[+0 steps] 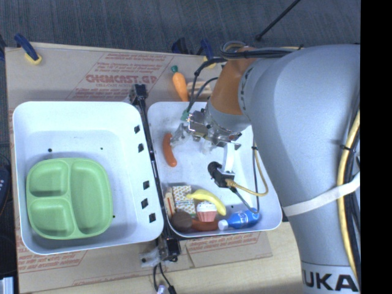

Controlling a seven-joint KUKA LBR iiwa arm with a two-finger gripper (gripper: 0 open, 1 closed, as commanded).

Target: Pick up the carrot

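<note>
Two shallow white plastic bins sit side by side on a brown cardboard sheet (92, 72) printed with red lettering.

The left bin (37, 118) fills the left half of the frame and holds a pale green divided plate (68, 196) with three compartments, lying in its lower left part.

The right bin (160, 118) lies at centre frame. Along its lower edge is a cluster of toy foods: a yellow banana (207, 196), a cupcake with pink icing (206, 211), a tan cracker-like square (180, 195), a dark brown rounded piece (182, 218), and a blue bottle with a white cap (240, 219) lying on its side. An orange-red sausage-shaped piece (169, 150) lies lengthwise near the bin's left wall, at mid height.

The small orange carrot with a green top (179, 85) rests outside both bins, on the cardboard just above the right bin's upper rim, near upper centre of the frame, tilted with its green end up and to the left.

The grey arm with its orange band (228, 90) enters from the right and covers much of the right bin. Its two-finger gripper (187, 127) hangs over the upper part of that bin, apart from the carrot and just right of the sausage-shaped piece. At this slant the fingertips blur into the wrist hardware, so whether they are spread or closed cannot be told; nothing is visibly between them.
</note>
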